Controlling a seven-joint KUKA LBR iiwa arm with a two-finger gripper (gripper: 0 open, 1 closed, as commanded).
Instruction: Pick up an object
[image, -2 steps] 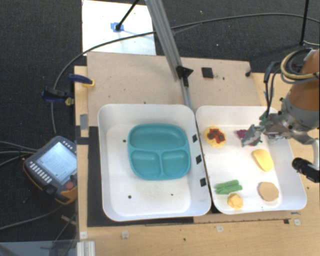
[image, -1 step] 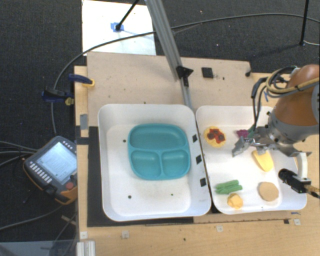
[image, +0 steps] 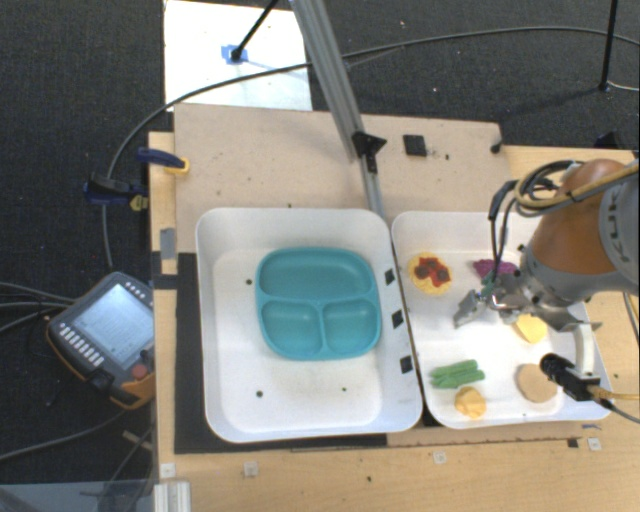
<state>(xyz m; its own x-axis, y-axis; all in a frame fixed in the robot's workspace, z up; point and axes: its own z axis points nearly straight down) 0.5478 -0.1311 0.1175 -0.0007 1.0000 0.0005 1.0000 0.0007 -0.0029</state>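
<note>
Green bean pod (image: 457, 375) lying left-right

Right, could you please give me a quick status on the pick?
Gripper low over right bin, nothing seen between fingers. Yellow piece beside it, not lifted. Purple piece close behind.

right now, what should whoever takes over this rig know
Gripper: low in the right bin, nothing visible between its fingers.
Things in that bin: pizza piece, purple piece, yellow piece, green beans, yellow lump, tan cookie.
Left bin: teal divided tray.
Done: no pick yet.
Left: grasp one object and lift it.
</note>
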